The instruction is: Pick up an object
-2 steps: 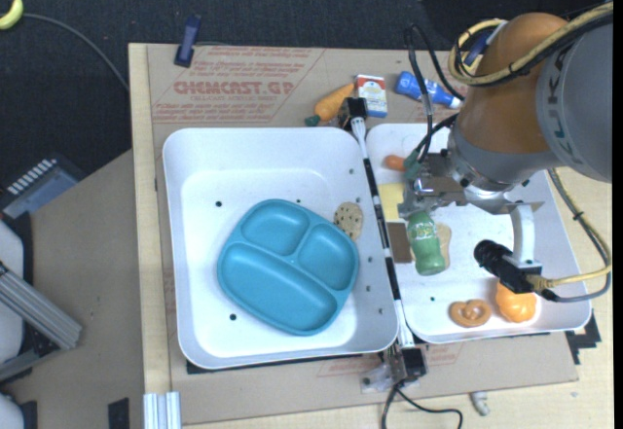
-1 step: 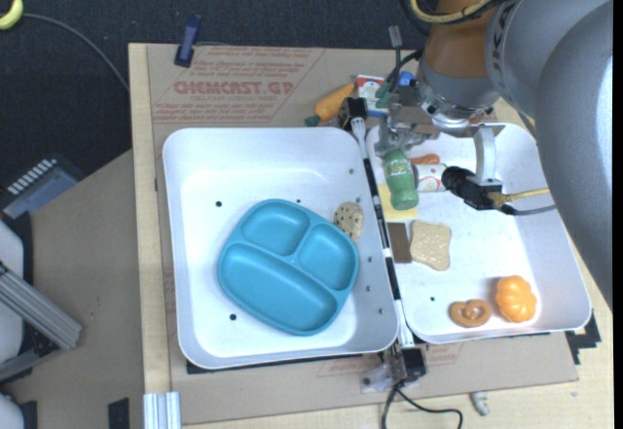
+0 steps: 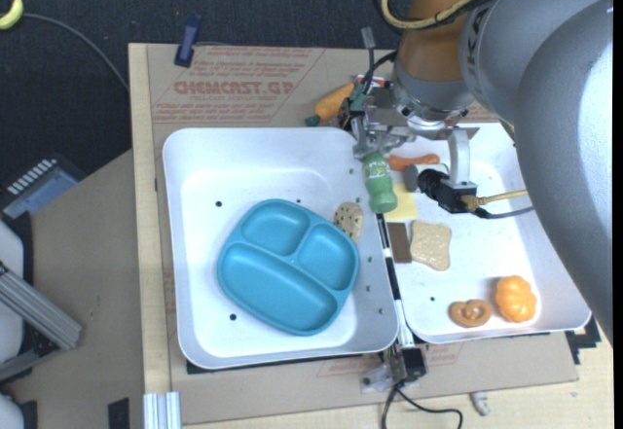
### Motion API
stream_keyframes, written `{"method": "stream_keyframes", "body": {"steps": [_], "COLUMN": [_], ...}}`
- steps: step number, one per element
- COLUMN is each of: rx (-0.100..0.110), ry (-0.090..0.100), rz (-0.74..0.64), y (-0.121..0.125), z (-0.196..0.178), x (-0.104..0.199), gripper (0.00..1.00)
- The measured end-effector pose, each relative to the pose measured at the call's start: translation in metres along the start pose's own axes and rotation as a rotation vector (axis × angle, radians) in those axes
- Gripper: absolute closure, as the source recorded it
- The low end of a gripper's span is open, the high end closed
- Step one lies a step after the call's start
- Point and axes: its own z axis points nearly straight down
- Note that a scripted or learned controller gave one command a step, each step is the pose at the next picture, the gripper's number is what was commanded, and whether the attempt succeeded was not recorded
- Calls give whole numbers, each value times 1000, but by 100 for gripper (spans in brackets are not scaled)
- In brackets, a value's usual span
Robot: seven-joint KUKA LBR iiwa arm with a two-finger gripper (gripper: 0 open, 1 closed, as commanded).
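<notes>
Looming grey across the upper right, the arm (image 3: 545,48) reaches over the worktop (image 3: 243,77) to hang its tool (image 3: 375,147) above the seam between the left bin (image 3: 195,184), where a blue divided plate (image 3: 287,265) lies flat, and the right bin (image 3: 555,271). A green bottle-like object (image 3: 380,186) hangs upright under the tool, seemingly pinched by its top (the fingers are lost in clutter, so I cannot tell). Smaller things rest loose in the right bin, probably as candidates: toast slice (image 3: 430,244), orange pumpkin (image 3: 515,298), pretzel (image 3: 470,312).
</notes>
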Motion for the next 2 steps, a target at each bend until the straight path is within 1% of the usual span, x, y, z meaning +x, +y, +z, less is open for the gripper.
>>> {"method": "stream_keyframes", "body": {"steps": [1, 2], "rx": [0, 0], "ry": [0, -1], "rz": [1, 2], "y": [-50, -103], "z": [-33, -54], "x": [17, 10], "gripper": [100, 100]}}
